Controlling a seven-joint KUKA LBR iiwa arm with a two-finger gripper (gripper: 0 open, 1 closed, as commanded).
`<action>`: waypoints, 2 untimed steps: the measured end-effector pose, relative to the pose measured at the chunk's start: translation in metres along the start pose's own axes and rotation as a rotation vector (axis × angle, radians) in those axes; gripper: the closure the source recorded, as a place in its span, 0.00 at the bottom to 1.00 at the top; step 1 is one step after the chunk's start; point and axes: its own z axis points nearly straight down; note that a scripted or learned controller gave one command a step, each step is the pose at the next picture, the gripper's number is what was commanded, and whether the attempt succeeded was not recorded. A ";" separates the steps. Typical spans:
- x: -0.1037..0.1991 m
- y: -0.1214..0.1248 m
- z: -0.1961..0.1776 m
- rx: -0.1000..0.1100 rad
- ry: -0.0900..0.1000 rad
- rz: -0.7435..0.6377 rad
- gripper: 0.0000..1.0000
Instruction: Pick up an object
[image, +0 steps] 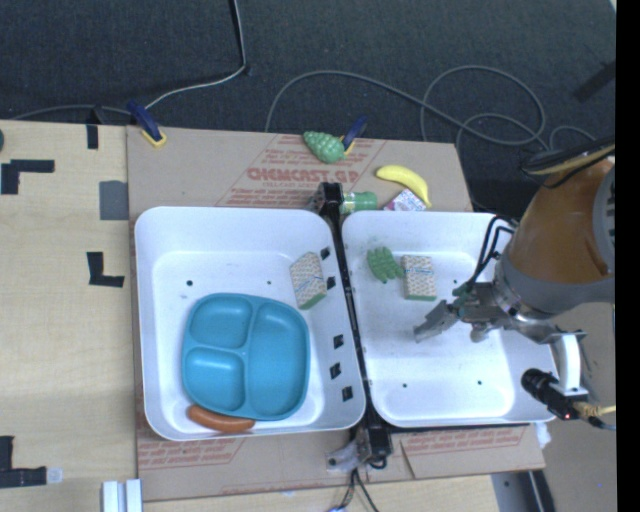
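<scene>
Camera view: gripper (448, 318) is hovering over mid right bin (440, 400), fingers spread wide, holding nothing. Nearest candidates, sponge (419, 277) and green toy (383, 264), are lying by the bin's far edge. Judgement: centre over the sponge, descend straight. Open floor lies toward the near edge; the divider (345, 320) is crowding the left.

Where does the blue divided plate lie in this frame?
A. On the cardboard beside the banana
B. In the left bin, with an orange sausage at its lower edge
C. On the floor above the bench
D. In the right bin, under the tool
B: the blue divided plate lies in the left bin, with the orange sausage along its lower edge.
</scene>
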 end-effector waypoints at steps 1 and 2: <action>-0.015 0.107 0.024 0.000 0.001 -0.001 0.00; 0.002 0.141 0.103 -0.010 -0.005 0.000 0.00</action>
